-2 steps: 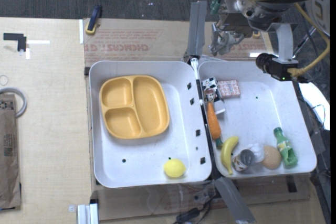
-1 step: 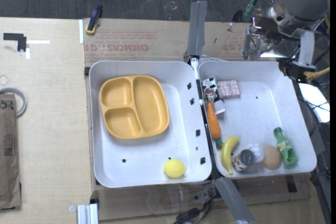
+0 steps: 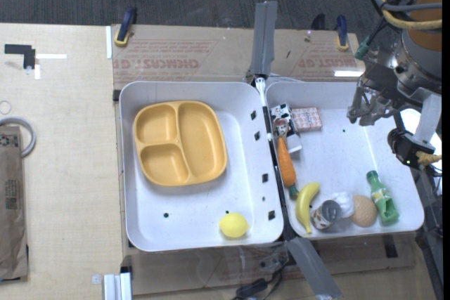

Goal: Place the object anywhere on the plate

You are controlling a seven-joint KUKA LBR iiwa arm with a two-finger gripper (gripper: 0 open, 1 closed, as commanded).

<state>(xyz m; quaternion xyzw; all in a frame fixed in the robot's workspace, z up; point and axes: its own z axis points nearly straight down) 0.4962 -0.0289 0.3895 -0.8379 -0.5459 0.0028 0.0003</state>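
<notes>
The yellow three-compartment plate [image 3: 181, 142] lies in the left bin [image 3: 133, 221], toward its upper left, with nothing on it. A yellow lemon [image 3: 234, 225] rests on the same bin's floor near the front edge, apart from the plate. My gripper [image 3: 367, 113] hangs over the upper right of the right bin [image 3: 351, 158]. It is open with nothing between its fingers and is far from the lemon and the plate.
The right bin holds a pink box [image 3: 306, 119], a small carton [image 3: 282, 119], a carrot [image 3: 285, 161], a banana [image 3: 304, 204], a can [image 3: 326, 214], a tan egg-shaped thing [image 3: 363, 211] and a green bottle [image 3: 382, 197]. A divider [image 3: 271, 151] separates the bins.
</notes>
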